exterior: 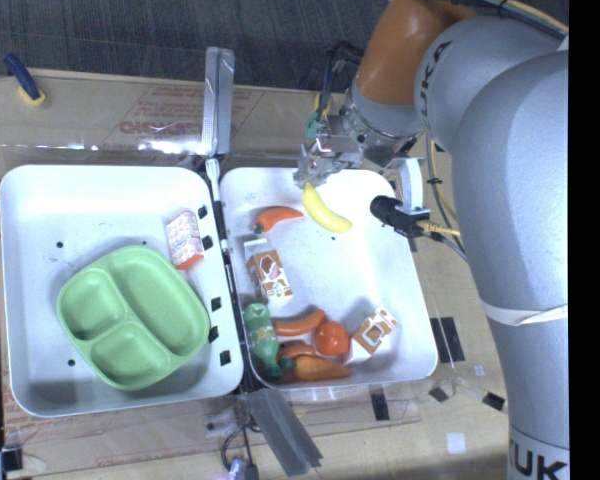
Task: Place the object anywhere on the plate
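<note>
Camera view, from above: your hand sits at the upper edge of the right bin, touching the banana's top end; grip width cannot be told. Green plate waits lower left. Likely the pickup step; next calls for lifting and carrying leftward.

Green plate open above — carton just beside it

Green plate, yellow banana
</note>
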Tool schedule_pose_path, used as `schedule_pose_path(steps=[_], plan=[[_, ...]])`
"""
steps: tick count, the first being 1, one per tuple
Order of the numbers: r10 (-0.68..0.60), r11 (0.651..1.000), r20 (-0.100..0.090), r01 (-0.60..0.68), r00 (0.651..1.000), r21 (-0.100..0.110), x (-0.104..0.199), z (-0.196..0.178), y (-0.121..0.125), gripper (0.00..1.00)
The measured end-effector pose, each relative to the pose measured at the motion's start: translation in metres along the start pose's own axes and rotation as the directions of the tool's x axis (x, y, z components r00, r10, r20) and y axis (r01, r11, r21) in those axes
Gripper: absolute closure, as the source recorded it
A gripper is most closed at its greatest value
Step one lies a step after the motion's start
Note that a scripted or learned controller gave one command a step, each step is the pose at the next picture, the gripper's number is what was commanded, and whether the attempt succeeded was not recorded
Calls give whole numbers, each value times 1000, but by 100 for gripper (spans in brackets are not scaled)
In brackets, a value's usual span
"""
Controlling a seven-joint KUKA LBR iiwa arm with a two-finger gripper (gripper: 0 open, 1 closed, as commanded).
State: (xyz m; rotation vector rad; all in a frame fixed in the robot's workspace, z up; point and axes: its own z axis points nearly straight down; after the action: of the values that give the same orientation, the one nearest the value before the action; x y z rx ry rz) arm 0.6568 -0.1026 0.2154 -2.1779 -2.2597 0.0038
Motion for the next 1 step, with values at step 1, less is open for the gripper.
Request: schedule_pose_path(steps=[1], plan=[[-435,900,1,435,900,-1,75,-30,-40,100]])
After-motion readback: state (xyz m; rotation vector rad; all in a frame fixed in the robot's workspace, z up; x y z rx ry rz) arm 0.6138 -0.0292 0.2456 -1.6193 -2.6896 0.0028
